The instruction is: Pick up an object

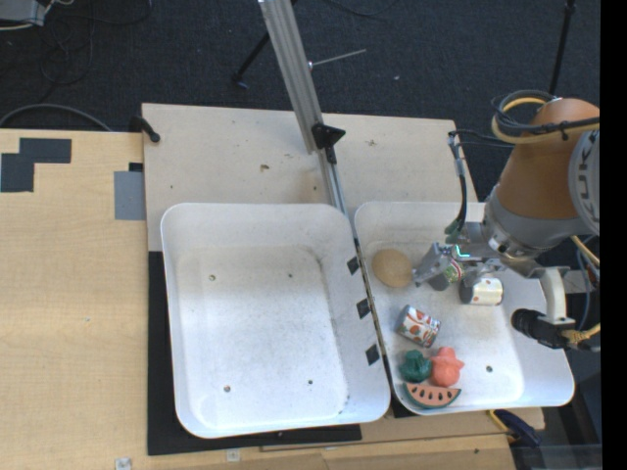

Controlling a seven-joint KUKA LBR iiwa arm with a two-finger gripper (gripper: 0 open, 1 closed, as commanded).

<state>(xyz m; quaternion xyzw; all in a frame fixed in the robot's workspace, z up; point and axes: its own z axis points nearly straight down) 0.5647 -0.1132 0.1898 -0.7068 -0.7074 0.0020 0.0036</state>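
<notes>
The right bin (387, 225) holds a tan round object (391, 267), a small red and white can (419, 326), a dark green lump (415, 365), a salmon-red lump (447, 365), a watermelon slice toy (432, 396) and a white cylinder (484, 291). My gripper (438, 267) hangs low in that bin, just right of the tan object and left of the white cylinder. I see nothing held between its fingers.
The left bin (257, 321) lies beside the right one, split from it by a ridge with black clips (363, 307). A slanted metal rail (297, 76) stands behind the bins. The arm's body (544, 179) looms over the right bin's far right side.
</notes>
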